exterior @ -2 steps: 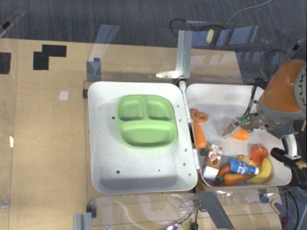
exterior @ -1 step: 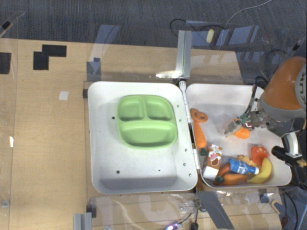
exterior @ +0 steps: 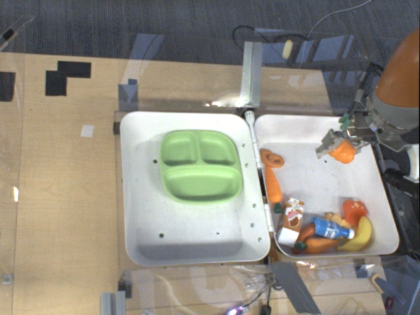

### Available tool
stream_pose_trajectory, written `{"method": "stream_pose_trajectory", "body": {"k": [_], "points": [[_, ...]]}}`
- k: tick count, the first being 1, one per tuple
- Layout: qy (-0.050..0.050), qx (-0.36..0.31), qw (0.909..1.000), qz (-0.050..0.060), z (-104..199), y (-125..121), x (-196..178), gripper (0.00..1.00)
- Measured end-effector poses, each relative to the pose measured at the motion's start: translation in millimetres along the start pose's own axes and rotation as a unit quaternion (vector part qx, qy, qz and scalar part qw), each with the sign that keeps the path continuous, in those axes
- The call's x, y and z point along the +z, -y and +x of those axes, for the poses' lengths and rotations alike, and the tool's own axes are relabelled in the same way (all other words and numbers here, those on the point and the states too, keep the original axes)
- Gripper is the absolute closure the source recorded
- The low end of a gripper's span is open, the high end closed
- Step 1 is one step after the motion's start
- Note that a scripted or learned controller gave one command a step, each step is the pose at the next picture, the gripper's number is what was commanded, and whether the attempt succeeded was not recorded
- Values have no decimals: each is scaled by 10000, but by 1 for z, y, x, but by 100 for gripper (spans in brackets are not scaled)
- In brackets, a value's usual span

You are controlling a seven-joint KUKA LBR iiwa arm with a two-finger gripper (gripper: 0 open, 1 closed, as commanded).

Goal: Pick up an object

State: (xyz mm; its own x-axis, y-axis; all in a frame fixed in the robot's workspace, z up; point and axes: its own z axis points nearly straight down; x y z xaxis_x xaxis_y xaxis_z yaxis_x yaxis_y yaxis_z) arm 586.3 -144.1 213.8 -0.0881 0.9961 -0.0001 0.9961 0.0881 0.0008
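My gripper [exterior: 341,143] hangs over the far right part of the right bin [exterior: 308,136], reached in from the right. A small orange toy piece [exterior: 343,152] sits between its grey fingers [exterior: 326,146], so the gripper looks shut on it. Other objects lie in the same bin: an orange carrot [exterior: 272,186] along the left wall, an orange ring-shaped piece [exterior: 272,157] above it, and a pile at the near edge with a small printed box [exterior: 293,213], a blue bottle [exterior: 331,228], a banana [exterior: 360,235] and a red tomato [exterior: 354,209].
The left bin [exterior: 141,195] holds a green divided plate [exterior: 200,165] near its middle. A metal divider post [exterior: 251,77] stands behind the seam between the bins. The wooden bench [exterior: 59,195] stretches to the left.
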Motion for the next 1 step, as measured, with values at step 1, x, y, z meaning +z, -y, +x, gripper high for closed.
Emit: {"method": "stream_pose_trajectory", "body": {"k": [1], "points": [[-2, -31, 10000, 4, 1, -1, -8, 100]]}}
